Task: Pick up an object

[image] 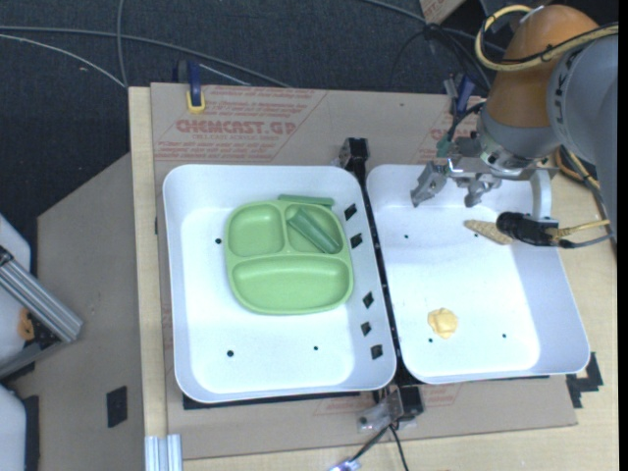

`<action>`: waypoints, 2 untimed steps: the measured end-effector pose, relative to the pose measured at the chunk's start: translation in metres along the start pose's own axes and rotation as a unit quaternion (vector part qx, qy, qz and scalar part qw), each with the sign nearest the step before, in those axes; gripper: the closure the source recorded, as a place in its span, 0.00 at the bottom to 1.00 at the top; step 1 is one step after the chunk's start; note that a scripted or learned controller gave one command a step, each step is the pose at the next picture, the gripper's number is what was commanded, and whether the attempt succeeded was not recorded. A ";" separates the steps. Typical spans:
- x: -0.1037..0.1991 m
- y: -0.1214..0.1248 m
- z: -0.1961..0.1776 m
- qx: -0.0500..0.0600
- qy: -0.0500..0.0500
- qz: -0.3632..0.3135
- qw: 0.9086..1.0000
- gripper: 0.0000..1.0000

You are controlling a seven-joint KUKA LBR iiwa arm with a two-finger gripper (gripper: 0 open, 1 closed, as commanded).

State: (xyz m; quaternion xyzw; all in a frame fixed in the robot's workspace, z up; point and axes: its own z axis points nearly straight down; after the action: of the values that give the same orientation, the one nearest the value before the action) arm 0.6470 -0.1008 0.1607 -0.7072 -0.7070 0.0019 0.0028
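Yellow lump [444, 322] sits in the near half of the right bin [549, 302], pretty much straight toward the camera from the pincer [446, 190], which hangs over the bin's far end, fingers apart, holding nothing.

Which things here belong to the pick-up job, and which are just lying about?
Job in hand:
gripper, open, over the right bin
yellow lump in that bin
green divided plate in the left bin

Lying about:
blue clamp
cardboard sheet
loose cables
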 end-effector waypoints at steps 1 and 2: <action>-0.002 -0.002 0.064 0.001 0.000 0.000 1.000 0.00; -0.002 -0.002 0.076 -0.001 0.000 0.000 1.000 0.00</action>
State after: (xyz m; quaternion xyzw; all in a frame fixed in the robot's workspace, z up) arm 0.6445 -0.1023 0.0844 -0.7072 -0.7070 0.0011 0.0019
